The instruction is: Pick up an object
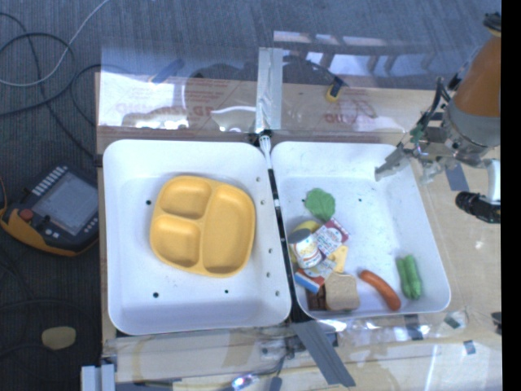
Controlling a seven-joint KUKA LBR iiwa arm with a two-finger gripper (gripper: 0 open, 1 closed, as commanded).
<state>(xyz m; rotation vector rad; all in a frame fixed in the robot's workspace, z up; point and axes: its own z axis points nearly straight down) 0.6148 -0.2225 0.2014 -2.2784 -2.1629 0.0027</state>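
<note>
The right white bin (423,218) holds a pile of small things. A green leafy piece (320,204) lies near its middle. Below it are a red and white packet (329,240), a yellow-lidded cup (306,251), a brown block (342,292) and a blue piece (305,282). An orange sausage (380,288) and a green pickle (409,275) lie toward the front right corner. My gripper (405,168) hangs over the bin's back right corner, open, with nothing between its fingers and well apart from the pile.
The left white bin (122,283) holds a yellow divided plate (202,224). A clear plastic wall (342,96) stands behind both bins. On the floor at the left are a teach pendant (57,210), cables and a tan lump (59,336).
</note>
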